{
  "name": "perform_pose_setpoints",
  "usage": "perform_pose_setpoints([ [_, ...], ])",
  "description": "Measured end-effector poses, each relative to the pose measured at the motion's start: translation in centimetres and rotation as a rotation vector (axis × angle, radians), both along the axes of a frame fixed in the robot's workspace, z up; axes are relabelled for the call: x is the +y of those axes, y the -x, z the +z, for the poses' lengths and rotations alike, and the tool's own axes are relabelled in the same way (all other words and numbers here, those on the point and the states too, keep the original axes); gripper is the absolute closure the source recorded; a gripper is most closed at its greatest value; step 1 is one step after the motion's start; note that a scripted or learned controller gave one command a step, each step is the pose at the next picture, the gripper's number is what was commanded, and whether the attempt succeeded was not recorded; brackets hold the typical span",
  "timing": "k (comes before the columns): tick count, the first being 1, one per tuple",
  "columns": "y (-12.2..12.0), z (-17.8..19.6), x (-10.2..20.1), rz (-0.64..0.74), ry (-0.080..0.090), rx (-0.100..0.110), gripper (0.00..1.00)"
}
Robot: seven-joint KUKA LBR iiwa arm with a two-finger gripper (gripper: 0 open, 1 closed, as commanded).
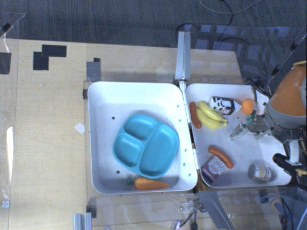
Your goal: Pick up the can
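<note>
We find the can point(261, 172) lying on its side near the lower right corner of the right bin point(230, 183), resting on the bin floor and free of everything around it. To its left, a little apart, sits a dark purple pouch point(214, 168), and just above that a sausage point(220, 156). Further up the bin lie a banana point(210, 115), a second sausage point(195, 115) along the left wall, a black-and-white carton point(222, 104) and a small orange point(247, 106).

The claw point(245, 127) hangs in the upper right part of that bin, just below the orange and well above the can in the frame. We cannot tell how far open it is, and we see nothing caught in it. The arm point(290, 102) comes in from the right edge of the frame.

The left bin point(96, 128) carries a blue divided plate point(146, 145) with a carrot point(151, 184) below it; both bins stand on the bench point(43, 143).

We judge that the approach step is in hand: the can is not yet reached. The next move calls for carrying the claw toward the lower right of the frame, over the can, then lowering to straddle its rounded body, since a can on its side may roll.
</note>
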State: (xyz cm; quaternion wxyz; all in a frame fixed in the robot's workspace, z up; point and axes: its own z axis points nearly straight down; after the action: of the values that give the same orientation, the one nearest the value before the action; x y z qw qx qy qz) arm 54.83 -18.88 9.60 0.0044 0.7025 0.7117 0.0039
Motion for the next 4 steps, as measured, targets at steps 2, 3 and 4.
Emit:
perform_pose_setpoints([
  [2,-5.7,10.8,0.1,-0.228,0.000,0.010,1.00],
  [3,-3.9,4.2,5.6,-0.555,-0.003,0.015,1.00],
  [4,-3.9,4.2,5.6,-0.555,-0.004,0.015,0.00],
])
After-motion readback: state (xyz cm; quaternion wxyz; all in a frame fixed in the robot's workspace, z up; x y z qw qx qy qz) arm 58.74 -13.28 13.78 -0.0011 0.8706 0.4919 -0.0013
